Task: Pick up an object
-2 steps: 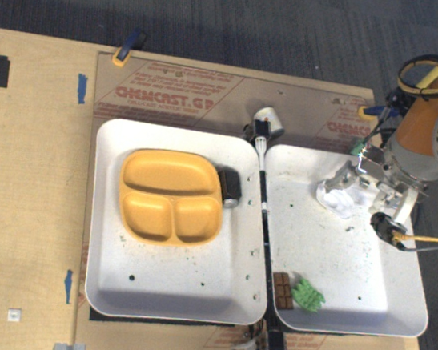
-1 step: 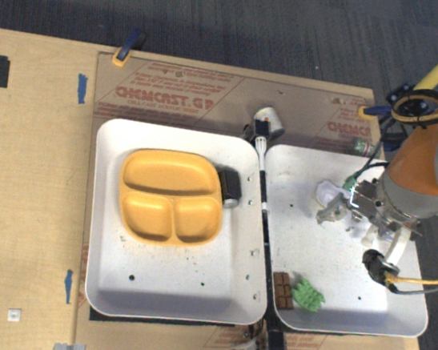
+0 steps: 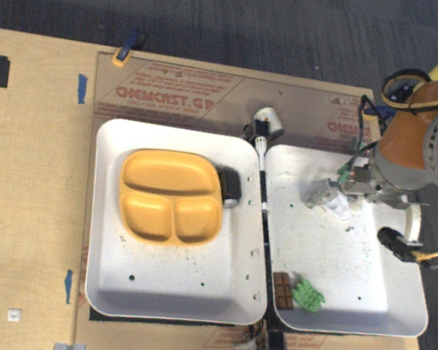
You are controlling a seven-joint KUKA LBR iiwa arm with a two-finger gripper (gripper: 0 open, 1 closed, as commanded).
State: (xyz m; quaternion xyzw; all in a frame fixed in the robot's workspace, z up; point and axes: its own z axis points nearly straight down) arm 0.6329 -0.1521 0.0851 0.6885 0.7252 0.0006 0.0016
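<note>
Gripper low in right bin, upper part, near back wall; I cannot tell how it is set, blurred from here. No object seen in it.

Nearest candidates: green toy at front left corner of same bin, touching brown block beside it. Toy probably light, soft, bumpy (good friction); take across narrow middle. Block looks stiff, flat, harder to get under.

Left bin: yellow divided tray, wide, smooth, likely slippery; small dark object at its right edge.
</note>
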